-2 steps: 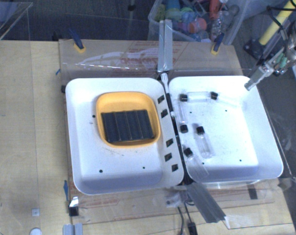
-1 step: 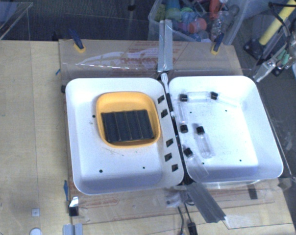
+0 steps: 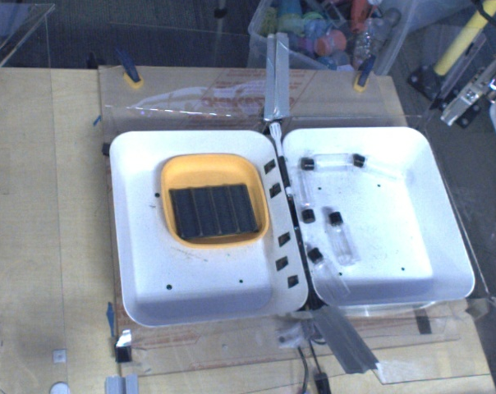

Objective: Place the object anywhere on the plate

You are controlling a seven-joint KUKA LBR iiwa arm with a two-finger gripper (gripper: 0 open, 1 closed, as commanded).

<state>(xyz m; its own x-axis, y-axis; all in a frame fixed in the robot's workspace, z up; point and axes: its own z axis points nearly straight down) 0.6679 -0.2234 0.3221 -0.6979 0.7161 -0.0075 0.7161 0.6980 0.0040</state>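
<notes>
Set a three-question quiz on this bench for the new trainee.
1. True or false: the dark ridged block lies on the yellow plate.
2. Which white bin holds the plate? A) the one on the view's left B) the one on the view's right C) neither
3. Fill in: the bin on the view's right holds clear tubes with ___ caps.
Key: 1 true; 2 A; 3 black.

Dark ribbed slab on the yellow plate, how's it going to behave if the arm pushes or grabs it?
The dark ribbed slab lies flat and low on the yellow plate, so it should slide, not roll or tip. Its straight parallel ridges suggest it's stiff, and they may give the fingers some grip. Lying flat like that, there's probably little edge to grab.
</notes>
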